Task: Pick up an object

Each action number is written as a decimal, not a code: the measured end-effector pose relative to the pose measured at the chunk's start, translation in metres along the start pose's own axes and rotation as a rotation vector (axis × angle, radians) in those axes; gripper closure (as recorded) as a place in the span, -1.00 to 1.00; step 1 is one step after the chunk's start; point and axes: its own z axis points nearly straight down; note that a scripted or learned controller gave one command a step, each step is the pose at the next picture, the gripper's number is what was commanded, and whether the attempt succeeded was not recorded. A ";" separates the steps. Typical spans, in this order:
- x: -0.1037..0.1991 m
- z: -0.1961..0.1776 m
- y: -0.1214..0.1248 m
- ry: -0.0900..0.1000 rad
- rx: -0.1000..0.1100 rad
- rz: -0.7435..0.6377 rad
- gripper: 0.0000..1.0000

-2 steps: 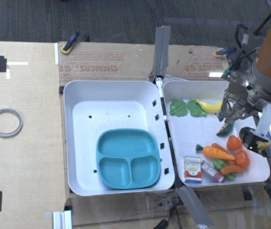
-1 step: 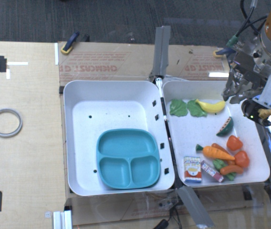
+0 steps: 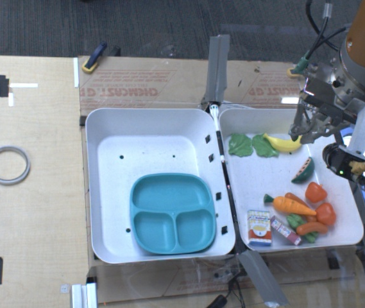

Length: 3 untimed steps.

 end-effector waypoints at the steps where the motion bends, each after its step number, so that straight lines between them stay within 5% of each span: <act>1: 0.045 0.118 0.004 0.001 0.000 -0.014 1.00; 2: 0.068 0.132 -0.008 0.000 0.002 -0.010 1.00; 3: 0.034 0.004 -0.011 0.001 -0.001 -0.057 1.00</act>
